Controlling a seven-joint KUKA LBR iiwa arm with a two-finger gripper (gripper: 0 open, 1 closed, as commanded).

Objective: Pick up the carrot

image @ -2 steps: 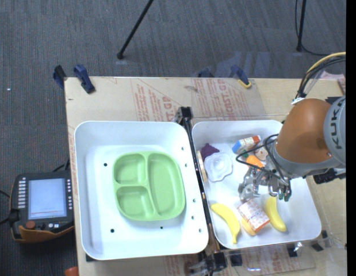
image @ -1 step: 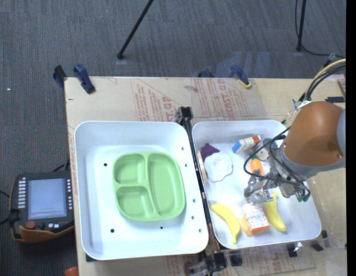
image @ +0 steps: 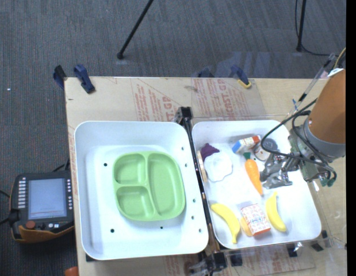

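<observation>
Carrot (image: 253,176) is lying in the right bin (image: 307,223), its long side running up and down. Gripper (image: 274,174) is hovering just to its right, between 2 bananas below and small packs above. Whether it is gripping anything, I cannot tell.

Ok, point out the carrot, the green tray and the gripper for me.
carrot (image: 254,176): camera view, middle of its orange body, right bin.
green tray (image: 149,186): camera view, divider ridge between its compartments, left bin.
gripper (image: 275,176): camera view, metal fingertip end, just right of the carrot.
</observation>
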